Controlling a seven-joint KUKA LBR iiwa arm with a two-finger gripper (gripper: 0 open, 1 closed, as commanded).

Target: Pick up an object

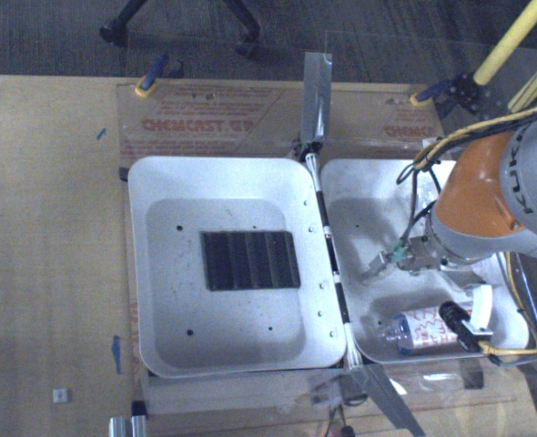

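The pick is not yet made. The gripper point(379, 265) hangs over the middle of the right bin point(359, 185), and nothing can be seen in it. From this angle you cannot tell whether the claw is apart or together.

The nearest candidate is a small bottle point(420, 328) with a red-and-white label. It lies on its side at the 6 o'clock edge of the right bin, at about 5 o'clock from the gripper and apart from it. A black ribbed panel point(250, 260) lies flat at the centre of the left bin point(159, 244).

What is left, by this judgement: descend, close on an object, lift.

Note the writing. The orange band of the arm point(478, 198) carries dark letters that appear to read "KU". Red print on the clear sheet point(196, 124), at 12 o'clock of the left bin, is too blurred to read. So is the bottle label.
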